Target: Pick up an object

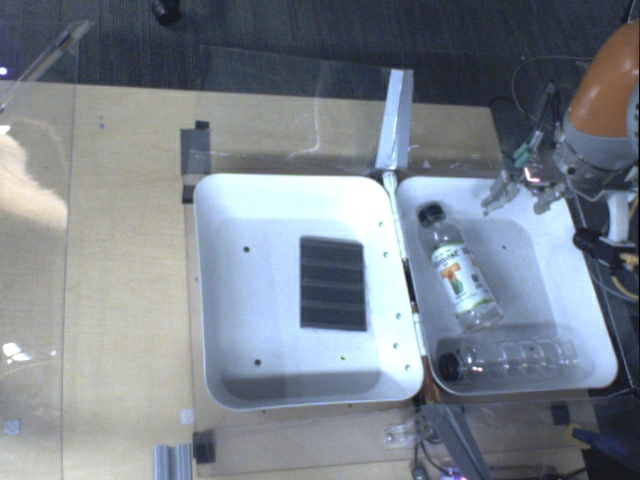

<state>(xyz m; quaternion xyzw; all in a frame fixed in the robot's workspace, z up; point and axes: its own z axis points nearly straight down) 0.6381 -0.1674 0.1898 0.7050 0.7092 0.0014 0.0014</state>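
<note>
We see our gripper [520, 193] up over the back right corner of the right bin [600, 313]. Its two fingers stand apart, and nothing sits between them. It is not touching any object.

The closest thing to grab is the bottle [458, 273] with the green and orange label. It lies on its side in the right bin, down and to the left of the gripper in this view. Its black cap points to the back of the bin, and its bottom points to the front, leaning a little to the right. So its long way runs from back to front. We think the fingers should close across the thin way, from side to side (a round bottle could roll if we only push it).

Now we count. There are two bottles. The second one, a clear bottle [508, 360], lies along the front wall of the right bin, with its dark cap to the left. Its long way runs left to right. The first bottle's bottom end is just beside it, maybe touching.

There are two bins. The left bin [225, 268] holds one dark ribbed pad [333, 283], flat in the middle. It is well apart from the gripper.

We have one arm [605, 103].
</note>
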